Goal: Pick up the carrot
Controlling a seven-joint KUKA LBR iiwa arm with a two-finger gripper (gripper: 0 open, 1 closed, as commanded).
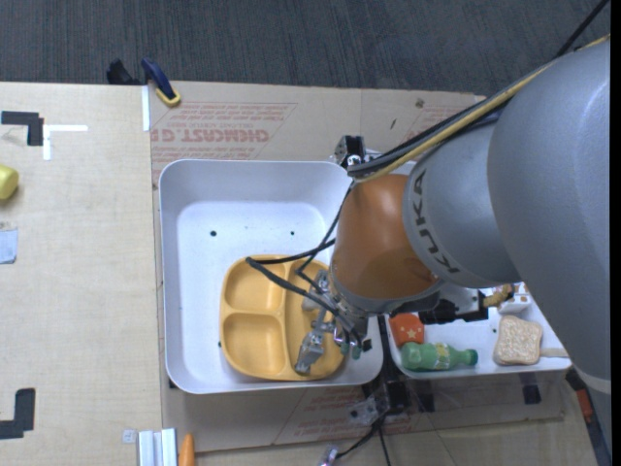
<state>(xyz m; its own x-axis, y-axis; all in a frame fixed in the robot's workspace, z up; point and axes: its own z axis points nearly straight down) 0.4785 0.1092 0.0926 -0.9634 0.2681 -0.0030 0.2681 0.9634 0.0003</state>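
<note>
An orange-red piece that looks like the carrot [408,330] lies at the near left corner of the right bin [543,355], partly hidden under the arm. My gripper [312,349] hangs over the left bin [184,260], low above the right compartment of a yellow divided plate [250,323]. It is to the left of the carrot, across the wall between the two bins. I see nothing of the carrot at the gripper.
A green bottle [439,357] lies just in front of the carrot, with a slice of bread [517,341] to its right. The arm's orange band [378,241] and grey body cover most of the right bin. A yellow object [6,183] sits at the bench's far left.
</note>
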